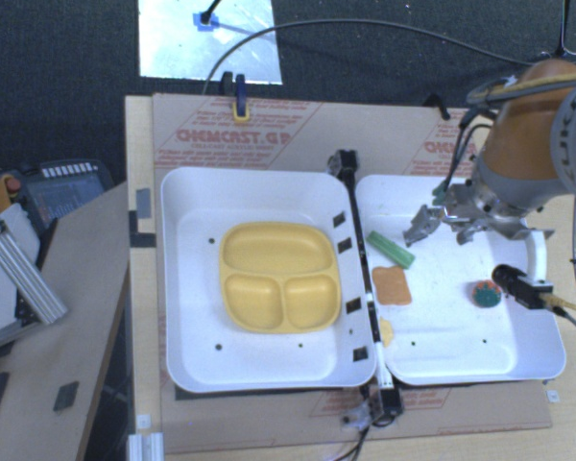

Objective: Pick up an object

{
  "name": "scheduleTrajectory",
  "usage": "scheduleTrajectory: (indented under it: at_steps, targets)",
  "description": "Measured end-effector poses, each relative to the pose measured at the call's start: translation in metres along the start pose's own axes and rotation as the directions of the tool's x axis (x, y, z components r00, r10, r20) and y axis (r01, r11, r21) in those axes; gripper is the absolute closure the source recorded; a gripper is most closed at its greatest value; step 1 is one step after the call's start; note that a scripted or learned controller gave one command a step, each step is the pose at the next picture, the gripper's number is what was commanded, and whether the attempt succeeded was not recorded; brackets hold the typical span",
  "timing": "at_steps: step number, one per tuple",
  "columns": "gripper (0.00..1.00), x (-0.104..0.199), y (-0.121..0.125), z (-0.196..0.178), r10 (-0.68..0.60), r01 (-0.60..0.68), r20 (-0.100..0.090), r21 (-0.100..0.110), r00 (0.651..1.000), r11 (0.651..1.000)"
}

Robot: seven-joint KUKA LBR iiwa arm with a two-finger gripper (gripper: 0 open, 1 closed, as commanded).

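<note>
In the camera view, two white bins sat side by side on the bench. The left bin (187, 257) held a yellow tray (278, 277) with three parts. The tray lay flat near the middle of that bin. The right bin (528, 353) held a few small things. A green stick (391, 251) lay near the wall between the two bins, and it was tilted. Just below the green stick lay an orange square (392, 285), flat on the bin floor. A small round green and orange thing (486, 294) lay farther to the right, close to a black part with a cable. A little yellow piece (386, 331) lay by the wall between the bins, below the orange square. The grey arm (538, 142) with its orange band reached in from the right, over the top part of the right bin. The gripper (424, 225) hung just above and to the right of the green stick. Its fingers looked a little apart, and nothing was between them. The green stick was the nearest thing to the gripper, and the orange square was a bit farther down.
</note>
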State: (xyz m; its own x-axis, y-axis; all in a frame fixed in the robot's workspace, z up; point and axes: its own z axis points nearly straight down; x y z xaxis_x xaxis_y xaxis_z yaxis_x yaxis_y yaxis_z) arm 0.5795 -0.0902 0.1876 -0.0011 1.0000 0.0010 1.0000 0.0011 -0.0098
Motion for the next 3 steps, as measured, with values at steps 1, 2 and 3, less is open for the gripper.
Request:
scheduleTrajectory:
  at_steps: [1,2,3]
  targets:
    - [0.00,0.000,0.003,-0.006,-0.002,0.002,0.001,-0.011,1.000,1.000]
    - [0.00,-0.009,0.000,0.042,0.000,0.000,0.001,-0.007,1.000,1.000]
    - [0.00,-0.007,0.005,0.084,0.000,0.000,0.001,-0.008,1.000,1.000]
